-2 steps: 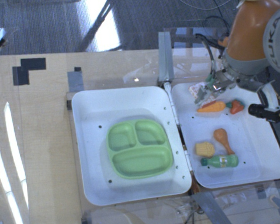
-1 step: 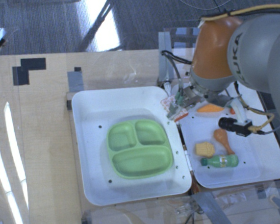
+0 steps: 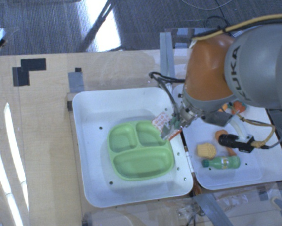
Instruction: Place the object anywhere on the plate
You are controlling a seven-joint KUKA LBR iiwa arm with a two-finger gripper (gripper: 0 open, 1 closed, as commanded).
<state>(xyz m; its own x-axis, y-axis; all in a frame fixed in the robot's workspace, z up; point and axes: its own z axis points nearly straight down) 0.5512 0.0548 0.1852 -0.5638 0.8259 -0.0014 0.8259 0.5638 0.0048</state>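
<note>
A green plate (image 3: 140, 152) with three compartments lies in the left white bin (image 3: 91, 139). My gripper (image 3: 169, 127) hangs over the plate's upper right corner, close to the wall between the two bins. It is shut on a small pink and white packet (image 3: 160, 120), which sticks out to the left of the fingertips above the plate's upper right compartment. The orange and grey wrist hides the area just behind the gripper.
The right bin (image 3: 270, 172) holds a yellow round biscuit-like piece (image 3: 206, 151), a green bottle (image 3: 221, 163) lying on its side, and orange pieces (image 3: 221, 137) partly under the arm. Bare wooden bench lies to the left.
</note>
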